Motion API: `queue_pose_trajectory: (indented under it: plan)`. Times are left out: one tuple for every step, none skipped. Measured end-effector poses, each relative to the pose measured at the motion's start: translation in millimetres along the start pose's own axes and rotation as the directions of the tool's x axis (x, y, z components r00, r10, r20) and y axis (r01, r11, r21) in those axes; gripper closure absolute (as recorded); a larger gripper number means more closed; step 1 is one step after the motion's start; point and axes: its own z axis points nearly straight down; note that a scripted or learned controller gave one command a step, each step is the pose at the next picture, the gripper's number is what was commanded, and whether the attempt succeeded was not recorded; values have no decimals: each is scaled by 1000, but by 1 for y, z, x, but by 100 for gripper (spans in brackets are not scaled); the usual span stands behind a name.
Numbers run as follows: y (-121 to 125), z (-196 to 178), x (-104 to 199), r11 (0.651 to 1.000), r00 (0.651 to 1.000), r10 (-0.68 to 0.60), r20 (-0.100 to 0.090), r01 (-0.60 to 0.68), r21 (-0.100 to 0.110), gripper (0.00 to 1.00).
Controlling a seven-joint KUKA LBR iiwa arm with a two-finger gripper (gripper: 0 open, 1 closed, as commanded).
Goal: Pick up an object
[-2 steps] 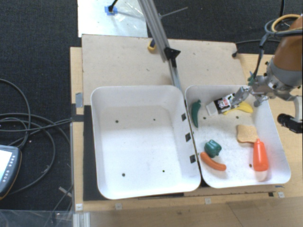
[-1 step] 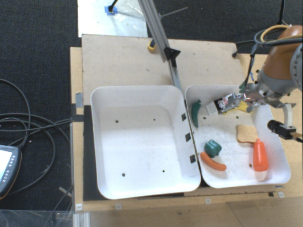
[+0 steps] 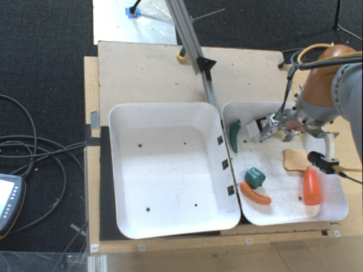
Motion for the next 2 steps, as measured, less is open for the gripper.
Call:
queue_pose_trajectory:
  plan:
    - [2,-15,-1,1000,1000,-3,2,3,-8,100]
    - [5,-80,-6,1000,1000,2,4,-1,-12,100]
